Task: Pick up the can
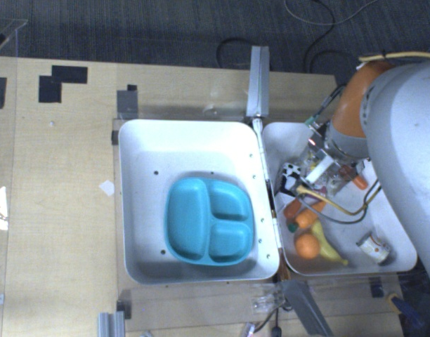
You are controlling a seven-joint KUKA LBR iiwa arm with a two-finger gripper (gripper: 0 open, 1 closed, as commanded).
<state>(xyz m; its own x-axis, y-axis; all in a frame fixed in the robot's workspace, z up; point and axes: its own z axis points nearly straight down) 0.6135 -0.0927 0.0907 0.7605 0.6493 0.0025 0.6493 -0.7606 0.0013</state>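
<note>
The can point(374, 246), a small silvery cylinder, lies on its side in the near right corner of the right bin point(275, 140). My gripper point(308, 179) hangs low over the middle of that bin, pointing down and to the left. It is well to the left of the can and further back, close to a black-and-white object point(291, 171). The grey arm with its orange band point(355, 111) covers the bin's right side.
An orange point(307, 246), a banana point(329, 249), a second orange fruit point(306, 218) and a carrot-like piece point(293, 208) lie near the right bin's front left. The left bin point(138, 188) holds a blue divided plate point(209, 220). A thin cable point(350, 215) loops below the gripper.
</note>
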